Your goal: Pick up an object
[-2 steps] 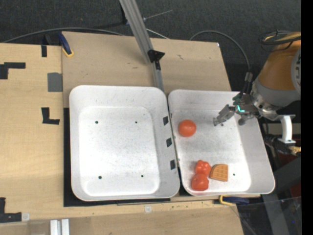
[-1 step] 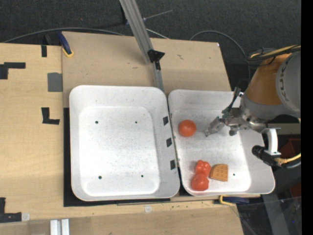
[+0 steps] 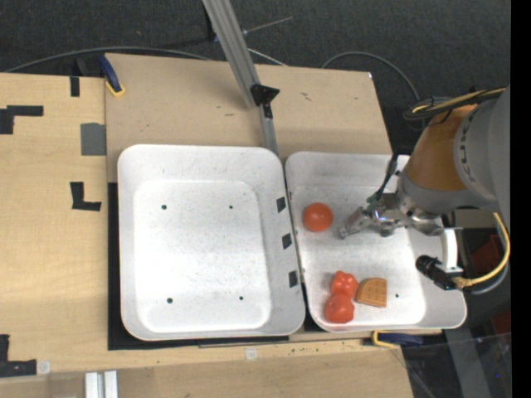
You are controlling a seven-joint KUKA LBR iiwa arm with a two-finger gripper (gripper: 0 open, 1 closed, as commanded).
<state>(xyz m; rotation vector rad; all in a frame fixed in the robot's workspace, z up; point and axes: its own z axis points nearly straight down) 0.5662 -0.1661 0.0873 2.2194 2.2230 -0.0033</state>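
In the right bin (image 3: 348, 168) lie three small objects. A round red ball (image 3: 317, 217) rests near the bin's left wall. At the front, a lumpy red piece (image 3: 339, 298) touches an orange waffle-like piece (image 3: 372, 292). My gripper (image 3: 355, 223) hangs low over the middle of this bin, just right of the red ball and apart from it. It points left toward the ball. Nothing shows in its grasp.
The left bin (image 3: 199, 239) sits beside the right one, with black clips along their shared edge. A slanted metal rod (image 3: 236, 44) stands behind the bins. The arm's orange band (image 3: 436, 152) and cables overhang the right bin's right rim.
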